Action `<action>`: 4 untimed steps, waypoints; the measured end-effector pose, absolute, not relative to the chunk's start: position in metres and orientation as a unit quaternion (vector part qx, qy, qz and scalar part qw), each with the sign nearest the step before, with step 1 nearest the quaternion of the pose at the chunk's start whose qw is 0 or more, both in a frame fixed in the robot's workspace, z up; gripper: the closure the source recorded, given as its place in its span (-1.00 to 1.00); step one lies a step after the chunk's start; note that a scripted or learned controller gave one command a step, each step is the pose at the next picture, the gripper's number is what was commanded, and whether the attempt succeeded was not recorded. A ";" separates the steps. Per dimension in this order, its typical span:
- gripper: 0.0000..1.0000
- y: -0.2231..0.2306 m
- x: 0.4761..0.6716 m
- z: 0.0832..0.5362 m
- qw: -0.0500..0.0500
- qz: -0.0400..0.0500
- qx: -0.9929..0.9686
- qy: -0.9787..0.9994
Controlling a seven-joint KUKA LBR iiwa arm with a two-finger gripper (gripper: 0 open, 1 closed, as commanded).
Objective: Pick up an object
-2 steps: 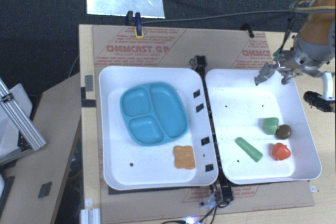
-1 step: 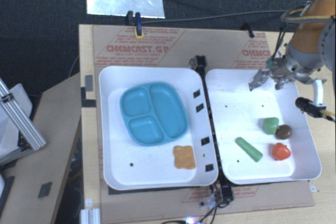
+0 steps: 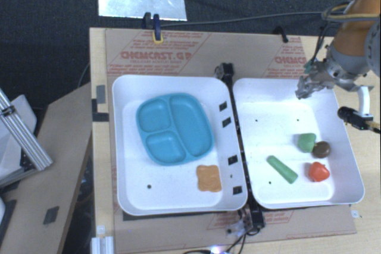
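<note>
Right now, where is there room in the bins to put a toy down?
Right bin: its left and middle floor is bare, from the divider to the green stick. The near-right corner is crowded with the green block, brown ball and red piece. Left bin: blue tray fills the middle; bare strip left of the orange piece.

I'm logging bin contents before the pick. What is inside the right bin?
The right bin holds a long green piece, a small green piece, a brown ball and a red piece. The gripper hangs over its far corner, hiding that patch.
</note>
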State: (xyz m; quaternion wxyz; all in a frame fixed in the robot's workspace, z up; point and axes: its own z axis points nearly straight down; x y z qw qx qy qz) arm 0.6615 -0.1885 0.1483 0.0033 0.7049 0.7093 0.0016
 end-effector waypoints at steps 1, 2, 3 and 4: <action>1.00 -0.194 0.662 0.195 0.003 0.002 0.706 0.708; 1.00 -0.194 0.664 0.220 0.003 0.002 0.706 0.709; 1.00 -0.141 0.637 0.229 0.000 0.001 0.704 0.710; 1.00 -0.091 0.626 0.235 0.000 0.001 0.704 0.710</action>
